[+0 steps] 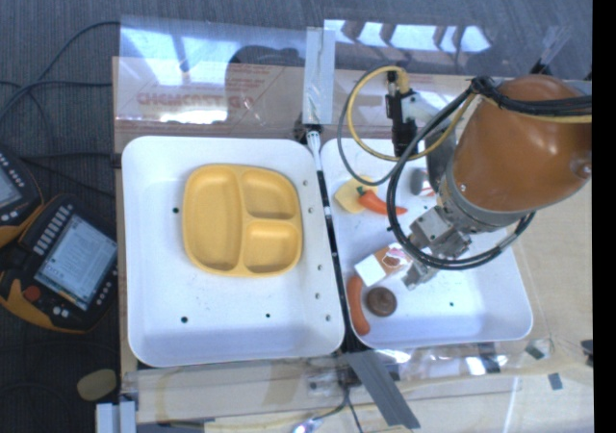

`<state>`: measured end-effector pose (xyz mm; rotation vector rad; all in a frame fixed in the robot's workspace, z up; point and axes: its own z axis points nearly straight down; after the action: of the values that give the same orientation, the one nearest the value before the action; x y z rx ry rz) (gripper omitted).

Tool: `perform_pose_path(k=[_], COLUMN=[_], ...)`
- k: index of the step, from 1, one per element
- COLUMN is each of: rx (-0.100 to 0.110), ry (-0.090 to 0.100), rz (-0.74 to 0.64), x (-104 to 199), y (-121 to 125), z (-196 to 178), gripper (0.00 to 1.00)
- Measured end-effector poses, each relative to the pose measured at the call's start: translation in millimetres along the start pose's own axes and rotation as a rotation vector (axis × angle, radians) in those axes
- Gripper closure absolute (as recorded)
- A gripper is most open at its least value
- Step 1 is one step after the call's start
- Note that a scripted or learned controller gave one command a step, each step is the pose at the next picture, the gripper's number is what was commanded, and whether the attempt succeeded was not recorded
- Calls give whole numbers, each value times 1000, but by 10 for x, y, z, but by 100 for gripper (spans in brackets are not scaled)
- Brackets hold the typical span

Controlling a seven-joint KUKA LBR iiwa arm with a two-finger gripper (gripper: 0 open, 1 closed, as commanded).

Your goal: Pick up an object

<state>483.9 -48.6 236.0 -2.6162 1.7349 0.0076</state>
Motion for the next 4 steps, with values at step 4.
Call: perform_pose_path(k=[4], rx=[-2], ry=[-3], rz=[-643], x=[-391], y=[-303], z=[138], gripper=[100])
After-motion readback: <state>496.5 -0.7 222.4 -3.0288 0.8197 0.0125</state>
